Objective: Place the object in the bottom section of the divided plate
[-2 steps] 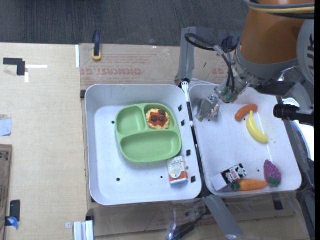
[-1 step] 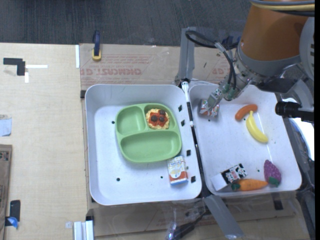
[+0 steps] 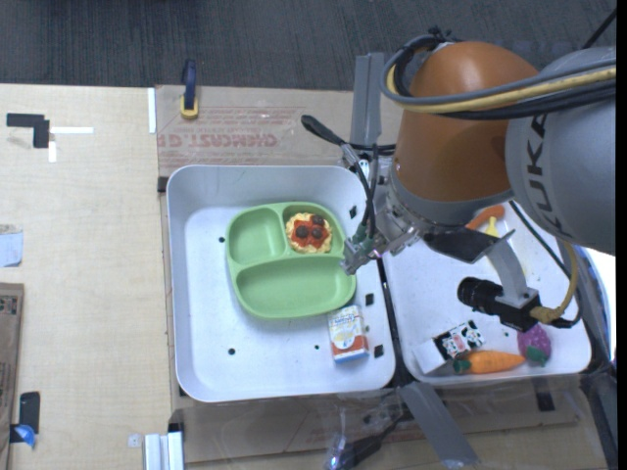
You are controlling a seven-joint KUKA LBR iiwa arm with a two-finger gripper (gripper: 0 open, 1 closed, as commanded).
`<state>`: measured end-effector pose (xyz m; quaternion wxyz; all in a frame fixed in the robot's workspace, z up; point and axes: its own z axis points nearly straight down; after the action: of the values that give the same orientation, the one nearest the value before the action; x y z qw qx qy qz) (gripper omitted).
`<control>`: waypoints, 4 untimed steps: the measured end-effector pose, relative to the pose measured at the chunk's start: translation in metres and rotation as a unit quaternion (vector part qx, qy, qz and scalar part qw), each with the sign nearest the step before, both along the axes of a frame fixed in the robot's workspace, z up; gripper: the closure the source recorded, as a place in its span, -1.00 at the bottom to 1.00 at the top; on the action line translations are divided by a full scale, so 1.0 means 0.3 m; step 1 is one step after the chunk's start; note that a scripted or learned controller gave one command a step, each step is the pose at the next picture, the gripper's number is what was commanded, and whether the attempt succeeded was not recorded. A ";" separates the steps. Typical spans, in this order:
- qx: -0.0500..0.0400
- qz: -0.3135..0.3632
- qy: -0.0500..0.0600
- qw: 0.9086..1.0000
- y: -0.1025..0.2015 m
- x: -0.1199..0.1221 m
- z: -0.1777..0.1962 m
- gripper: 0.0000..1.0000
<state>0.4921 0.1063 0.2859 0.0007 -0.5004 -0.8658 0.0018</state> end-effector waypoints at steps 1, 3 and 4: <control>0.000 0.000 0.000 1.000 0.000 0.000 0.000 -1.00; 0.000 0.013 -0.001 1.000 0.110 -0.047 -0.098 -1.00; -0.001 0.011 0.000 1.000 0.104 -0.044 -0.071 1.00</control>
<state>0.4791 0.1375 0.2647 0.0004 -0.4906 -0.8714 0.0024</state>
